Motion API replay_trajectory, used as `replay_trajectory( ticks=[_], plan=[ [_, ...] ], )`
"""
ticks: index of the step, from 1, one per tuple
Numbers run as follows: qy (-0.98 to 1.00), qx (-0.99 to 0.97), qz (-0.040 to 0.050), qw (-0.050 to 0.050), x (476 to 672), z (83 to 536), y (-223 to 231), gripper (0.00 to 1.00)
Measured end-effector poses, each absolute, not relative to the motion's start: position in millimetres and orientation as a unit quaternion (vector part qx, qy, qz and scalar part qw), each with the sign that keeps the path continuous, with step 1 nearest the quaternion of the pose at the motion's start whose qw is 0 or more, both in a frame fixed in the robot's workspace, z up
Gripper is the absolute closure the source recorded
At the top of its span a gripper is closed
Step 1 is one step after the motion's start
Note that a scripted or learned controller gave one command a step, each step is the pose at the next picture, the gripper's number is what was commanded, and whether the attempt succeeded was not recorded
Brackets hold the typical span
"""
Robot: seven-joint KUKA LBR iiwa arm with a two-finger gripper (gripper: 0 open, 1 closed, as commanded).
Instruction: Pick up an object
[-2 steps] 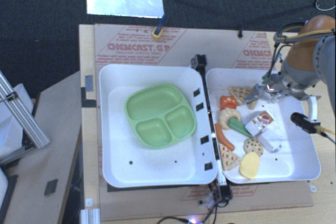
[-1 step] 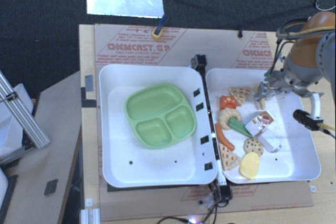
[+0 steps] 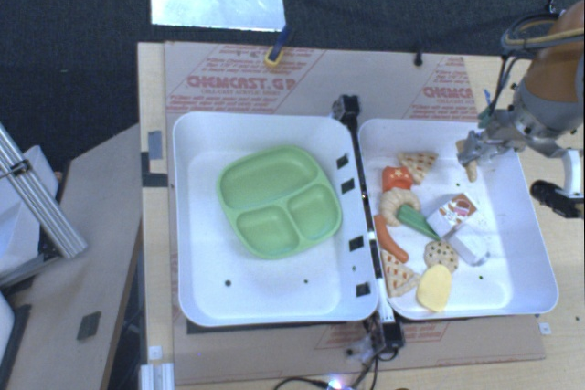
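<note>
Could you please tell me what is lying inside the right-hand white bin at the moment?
The right bin holds a pile of toy food: a waffle wedge, a carrot, a cookie, a small carton and a yellow piece. Whatever lies beneath the pile is covered.

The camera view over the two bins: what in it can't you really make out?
- Gripper: small and blurred over the right bin; open or shut, and whether it carries anything, cannot be told.
- Arm: cut off by the right edge.
- Toy food pile: pieces overlap, several too small to name.
</note>
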State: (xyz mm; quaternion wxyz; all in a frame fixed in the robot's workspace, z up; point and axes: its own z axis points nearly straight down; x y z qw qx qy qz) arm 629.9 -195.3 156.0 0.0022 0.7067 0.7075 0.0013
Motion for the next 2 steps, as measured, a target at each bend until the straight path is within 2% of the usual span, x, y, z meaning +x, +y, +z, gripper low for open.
replay_trajectory(
  ticks=[1, 2],
  plan=[
    [0.709, 0.705, 0.0014, 0.002, 640.1, 206.3, -191.2, 1.0],
    [0.709, 0.705, 0.0013, 0.002, 641.3, 225.9, -191.2, 1.0]
  ],
)
